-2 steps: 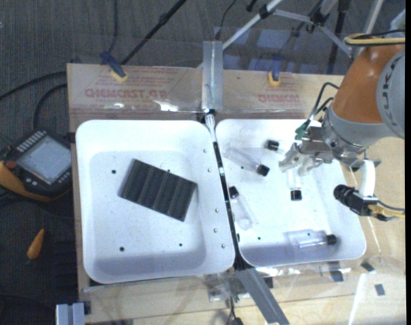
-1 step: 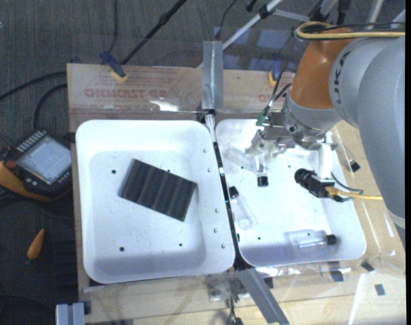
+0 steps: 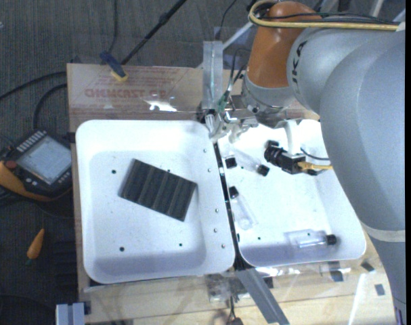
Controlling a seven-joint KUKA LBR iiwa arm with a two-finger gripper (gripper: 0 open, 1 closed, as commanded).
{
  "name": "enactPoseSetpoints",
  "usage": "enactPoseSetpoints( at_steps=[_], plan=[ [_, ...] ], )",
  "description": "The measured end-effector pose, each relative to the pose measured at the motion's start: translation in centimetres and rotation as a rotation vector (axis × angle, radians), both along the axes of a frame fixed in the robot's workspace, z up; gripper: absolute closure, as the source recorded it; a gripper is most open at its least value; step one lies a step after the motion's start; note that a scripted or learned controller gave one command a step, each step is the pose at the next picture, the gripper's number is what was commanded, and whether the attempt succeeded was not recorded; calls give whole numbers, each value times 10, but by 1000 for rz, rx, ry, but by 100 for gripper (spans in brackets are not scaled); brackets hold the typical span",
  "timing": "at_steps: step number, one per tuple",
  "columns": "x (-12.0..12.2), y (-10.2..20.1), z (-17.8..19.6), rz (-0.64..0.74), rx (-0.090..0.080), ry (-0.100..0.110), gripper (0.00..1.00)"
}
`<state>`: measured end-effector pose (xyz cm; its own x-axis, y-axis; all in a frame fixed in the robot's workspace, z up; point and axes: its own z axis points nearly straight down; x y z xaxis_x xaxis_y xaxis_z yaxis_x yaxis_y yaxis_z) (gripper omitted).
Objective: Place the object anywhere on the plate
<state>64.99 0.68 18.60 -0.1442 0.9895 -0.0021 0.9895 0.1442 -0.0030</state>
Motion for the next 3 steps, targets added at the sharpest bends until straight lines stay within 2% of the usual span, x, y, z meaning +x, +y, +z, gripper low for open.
enactPoseSetpoints(
  at_steps=[1,2,3],
  plan=[
    [18,75,-3,372,2,-1,100],
    [11,102,97,789,3,-1,100],
    [-24,186,35,831,4,1,100]
  ],
)
